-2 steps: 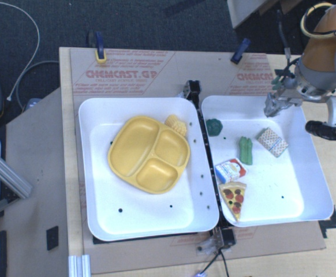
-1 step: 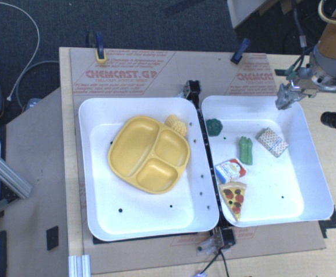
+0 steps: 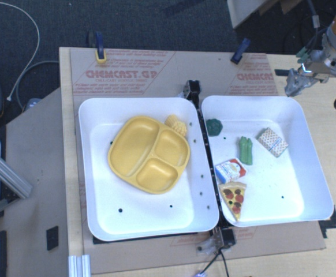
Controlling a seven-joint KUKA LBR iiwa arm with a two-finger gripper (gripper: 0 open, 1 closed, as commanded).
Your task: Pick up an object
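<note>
The right bin (image 3: pixel 306 203) holds several small items: a dark green lump (image 3: pixel 214 126), a light green pickle-like piece (image 3: pixel 246 150), a small patterned box (image 3: pixel 272 141), a red and white packet (image 3: pixel 230 169) and a toy pizza slice (image 3: pixel 234 197). In the left bin (image 3: pixel 93 212) lies a yellow divided plate (image 3: pixel 149 153), with a yellow corn piece (image 3: pixel 176 126) at its far right edge. My gripper (image 3: pixel 298 84) hangs at the upper right, above the bench just beyond the right bin's far right corner and apart from every item.
Both bins sit on a brown board (image 3: pixel 156 71) held by a yellow clamp (image 3: pixel 100 55) and a blue one (image 3: pixel 239 51). Black clips (image 3: pixel 192 88) join the bins at the far and near ends. Cables and equipment lie off the bench at left.
</note>
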